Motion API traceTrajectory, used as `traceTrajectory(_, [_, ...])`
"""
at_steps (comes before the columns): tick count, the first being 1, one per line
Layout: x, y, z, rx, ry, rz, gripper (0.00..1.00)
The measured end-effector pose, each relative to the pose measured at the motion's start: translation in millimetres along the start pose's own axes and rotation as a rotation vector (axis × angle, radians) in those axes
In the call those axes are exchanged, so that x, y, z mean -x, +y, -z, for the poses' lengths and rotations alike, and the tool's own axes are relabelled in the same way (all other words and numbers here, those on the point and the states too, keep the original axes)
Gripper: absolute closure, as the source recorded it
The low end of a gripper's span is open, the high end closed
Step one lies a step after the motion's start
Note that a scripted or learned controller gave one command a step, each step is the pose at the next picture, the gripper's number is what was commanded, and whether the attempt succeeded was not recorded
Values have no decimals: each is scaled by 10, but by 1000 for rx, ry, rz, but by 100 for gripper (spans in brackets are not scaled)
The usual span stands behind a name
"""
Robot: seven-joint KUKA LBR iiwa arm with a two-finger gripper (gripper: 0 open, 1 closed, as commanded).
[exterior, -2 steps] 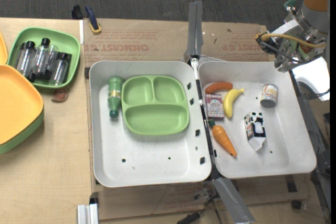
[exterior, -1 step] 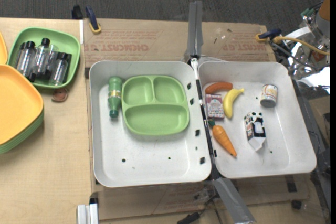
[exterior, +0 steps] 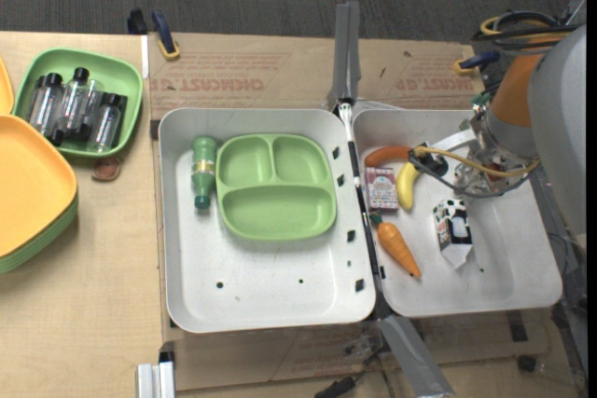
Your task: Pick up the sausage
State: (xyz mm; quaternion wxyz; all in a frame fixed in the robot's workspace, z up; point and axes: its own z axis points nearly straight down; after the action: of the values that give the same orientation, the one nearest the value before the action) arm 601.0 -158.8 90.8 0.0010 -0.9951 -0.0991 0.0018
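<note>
The sausage point(exterior: 386, 154) is a short orange-red piece lying near the back left corner of the right bin point(exterior: 504, 289). It sits just behind a yellow banana point(exterior: 406, 185) and a small pink box point(exterior: 381, 188). My gripper point(exterior: 474, 176) hangs over the back middle of the right bin. It is to the right of the sausage and apart from it, with the banana between them. The grey arm with its orange band point(exterior: 513, 107) comes in from the right.
An orange carrot point(exterior: 399, 249) and a small black-and-white carton point(exterior: 453, 226) lie further forward in the right bin. The left bin point(exterior: 261, 294) holds a green divided plate point(exterior: 276, 185) and a green bottle point(exterior: 202, 171). A green tray of bottles point(exterior: 79, 102) and orange plates point(exterior: 33, 196) stand at the left.
</note>
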Motion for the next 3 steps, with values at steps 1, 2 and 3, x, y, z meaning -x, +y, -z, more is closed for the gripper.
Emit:
traceTrajectory(1, [-165,668,527,1,1,22,100])
traceTrajectory(2, [-436,417,1052,2,1,6,100])
traceTrajectory(3, [-124,-120,1094,1,0,3,100])
